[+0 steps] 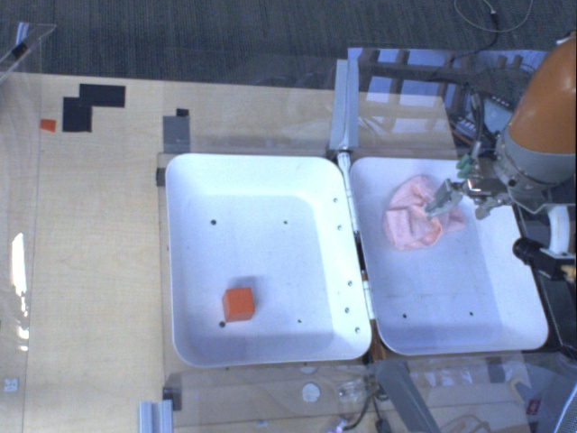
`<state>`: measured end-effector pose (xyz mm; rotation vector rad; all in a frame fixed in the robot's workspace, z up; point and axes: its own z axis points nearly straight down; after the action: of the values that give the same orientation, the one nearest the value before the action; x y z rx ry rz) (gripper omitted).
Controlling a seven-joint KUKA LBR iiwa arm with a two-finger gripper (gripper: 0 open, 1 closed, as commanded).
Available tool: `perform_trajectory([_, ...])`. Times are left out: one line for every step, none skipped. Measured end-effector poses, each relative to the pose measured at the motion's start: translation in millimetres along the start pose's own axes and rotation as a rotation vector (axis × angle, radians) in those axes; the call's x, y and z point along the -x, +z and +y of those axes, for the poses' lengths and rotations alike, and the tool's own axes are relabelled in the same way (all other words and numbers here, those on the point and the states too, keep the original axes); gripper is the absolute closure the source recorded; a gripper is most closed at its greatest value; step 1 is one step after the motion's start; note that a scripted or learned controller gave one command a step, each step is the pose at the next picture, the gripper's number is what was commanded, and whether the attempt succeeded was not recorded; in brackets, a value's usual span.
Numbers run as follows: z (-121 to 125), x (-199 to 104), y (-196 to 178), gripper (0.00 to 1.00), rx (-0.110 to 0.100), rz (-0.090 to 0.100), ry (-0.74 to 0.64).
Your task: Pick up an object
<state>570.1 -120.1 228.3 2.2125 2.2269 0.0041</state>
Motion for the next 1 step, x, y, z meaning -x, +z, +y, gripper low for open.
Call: perform_trajectory([31.6, -17.9, 116.5, 0.0, 0.001, 0.0, -0.038])
